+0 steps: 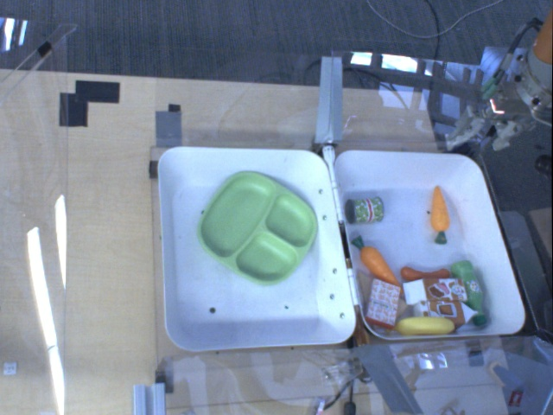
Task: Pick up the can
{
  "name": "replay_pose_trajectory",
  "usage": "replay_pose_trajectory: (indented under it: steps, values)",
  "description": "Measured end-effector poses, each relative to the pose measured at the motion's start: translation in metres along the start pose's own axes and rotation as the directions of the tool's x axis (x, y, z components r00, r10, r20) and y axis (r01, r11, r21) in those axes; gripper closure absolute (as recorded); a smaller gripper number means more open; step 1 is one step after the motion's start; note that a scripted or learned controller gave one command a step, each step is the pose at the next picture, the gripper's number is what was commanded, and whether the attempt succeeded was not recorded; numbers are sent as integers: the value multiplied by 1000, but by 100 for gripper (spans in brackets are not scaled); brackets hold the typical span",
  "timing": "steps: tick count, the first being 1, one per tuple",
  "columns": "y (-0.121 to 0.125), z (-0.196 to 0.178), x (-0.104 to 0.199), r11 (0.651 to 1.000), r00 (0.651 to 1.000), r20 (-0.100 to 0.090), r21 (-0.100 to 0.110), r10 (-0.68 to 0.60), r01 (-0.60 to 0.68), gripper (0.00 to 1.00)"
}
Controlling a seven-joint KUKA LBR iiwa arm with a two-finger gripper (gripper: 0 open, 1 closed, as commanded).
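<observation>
A small can point(366, 209) with a green label lies on its side in the right bin point(406, 173), close to the bin's left wall. My gripper point(480, 133) hangs at the upper right, beyond the bin's far right corner and well away from the can. Its fingers are blurred and I cannot make out their state.
The right bin also holds two toy carrots point(440, 212) point(377, 264), a green bottle point(467, 285), a banana point(424, 325) and small food boxes point(385, 302). A green divided plate point(258, 225) sits in the left bin point(181, 301). A metal post point(328, 102) stands behind the bins.
</observation>
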State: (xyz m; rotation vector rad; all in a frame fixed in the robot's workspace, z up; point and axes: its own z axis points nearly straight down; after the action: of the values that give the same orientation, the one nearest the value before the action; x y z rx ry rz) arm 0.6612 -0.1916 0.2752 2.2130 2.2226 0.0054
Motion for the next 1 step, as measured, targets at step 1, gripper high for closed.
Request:
replay_pose_trajectory:
  steps: [1]
  values:
    - [-20,158,17,999,999,-1,1,52,-52,0]
